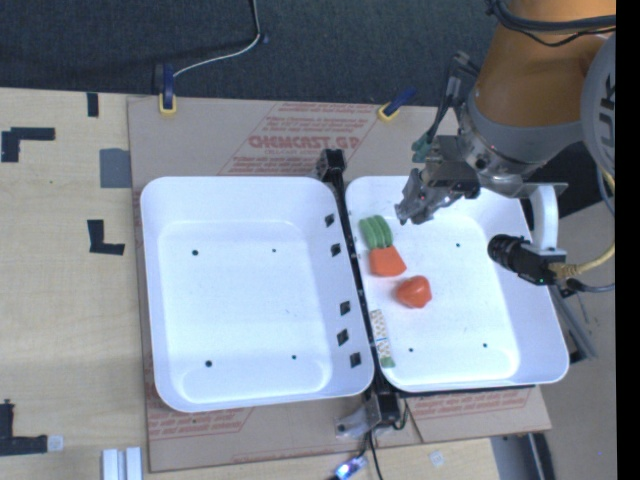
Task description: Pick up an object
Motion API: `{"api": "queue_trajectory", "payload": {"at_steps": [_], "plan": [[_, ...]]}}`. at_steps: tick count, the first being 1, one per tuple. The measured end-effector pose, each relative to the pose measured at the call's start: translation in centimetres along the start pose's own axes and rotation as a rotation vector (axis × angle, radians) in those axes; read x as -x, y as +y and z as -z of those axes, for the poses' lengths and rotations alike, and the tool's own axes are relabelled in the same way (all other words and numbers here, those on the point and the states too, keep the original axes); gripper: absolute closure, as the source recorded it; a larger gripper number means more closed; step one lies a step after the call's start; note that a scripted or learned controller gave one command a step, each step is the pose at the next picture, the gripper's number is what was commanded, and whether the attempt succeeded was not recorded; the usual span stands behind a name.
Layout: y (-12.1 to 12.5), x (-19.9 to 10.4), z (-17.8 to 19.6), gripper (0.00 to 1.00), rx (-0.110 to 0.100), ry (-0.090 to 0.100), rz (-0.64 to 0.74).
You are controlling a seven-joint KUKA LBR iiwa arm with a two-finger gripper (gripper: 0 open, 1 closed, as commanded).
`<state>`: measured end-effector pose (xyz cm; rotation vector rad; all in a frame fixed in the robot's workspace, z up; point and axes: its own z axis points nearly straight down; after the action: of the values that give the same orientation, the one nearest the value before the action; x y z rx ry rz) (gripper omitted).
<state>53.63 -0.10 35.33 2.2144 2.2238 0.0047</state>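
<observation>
the arm [545, 53], grey with a broad orange band, reaches in from the right and hangs over the upper part of the right bin [500, 368]. its gripper [415, 208] points down and to the left, above the bin's floor near the upper middle; whether it is open or closed cannot be told from this slanted view, and nothing can be seen held in it. just left of and below the gripper, close to the divider between the bins, lies a green ridged object [376, 231], and touching its lower end is an orange block [388, 262]. a little further down and to the right, apart from those two, sits a red rounded object [413, 291]. near the lower left edge of the same bin, against the wall, lies a small pale patterned strip [380, 330]. the left bin [170, 368] sits beside the right one, the two rims meeting along a dark line of clips [345, 308]. both bins rest on a brown cardboard sheet [290, 138] printed with red lettering, which lies on a light wooden bench [60, 298] marked with dark tape pieces. a black cylindrical fitting [515, 255] juts over the right bin's right side. a thin pale cable [220, 58] curls over the dark backdrop beyond the bench.
</observation>
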Motion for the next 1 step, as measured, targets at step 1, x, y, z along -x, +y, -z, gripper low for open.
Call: {"api": "queue_trajectory", "payload": {"at_steps": [1], "plan": [[-2.42, -7.47, 4.18, 1.0, -0.003, 0.003, 0.006]]}}
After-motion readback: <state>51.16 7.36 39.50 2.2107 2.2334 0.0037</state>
